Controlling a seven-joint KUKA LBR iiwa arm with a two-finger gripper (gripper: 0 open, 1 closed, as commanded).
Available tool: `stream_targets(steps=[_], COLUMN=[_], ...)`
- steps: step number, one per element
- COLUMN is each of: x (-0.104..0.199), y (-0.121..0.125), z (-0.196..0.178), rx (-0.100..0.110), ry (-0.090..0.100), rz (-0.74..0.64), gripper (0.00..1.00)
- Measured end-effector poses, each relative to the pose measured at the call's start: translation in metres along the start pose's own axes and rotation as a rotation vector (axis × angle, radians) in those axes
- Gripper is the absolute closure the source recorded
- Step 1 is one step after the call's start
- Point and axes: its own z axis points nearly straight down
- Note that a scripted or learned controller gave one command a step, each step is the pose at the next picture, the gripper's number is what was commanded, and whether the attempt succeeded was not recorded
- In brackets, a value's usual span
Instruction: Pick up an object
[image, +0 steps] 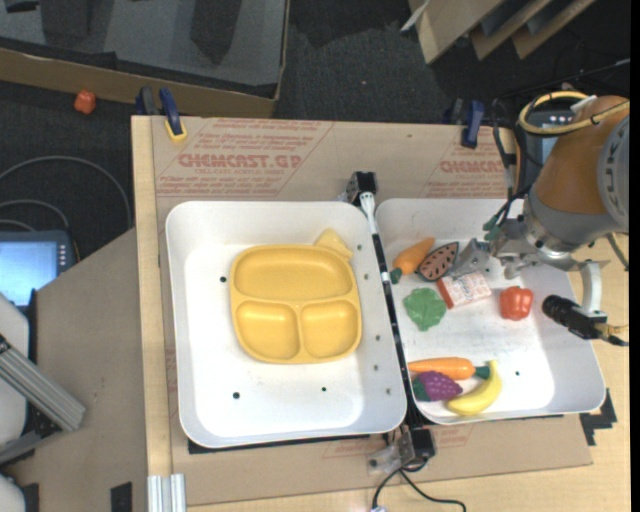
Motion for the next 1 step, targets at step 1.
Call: stream_targets(steps=[1], x=[0.0617], y=[0.0653], z=[0.0290], rx=[-0.017], ry=[-0.007], rz=[-0.004], gripper=[0.00])
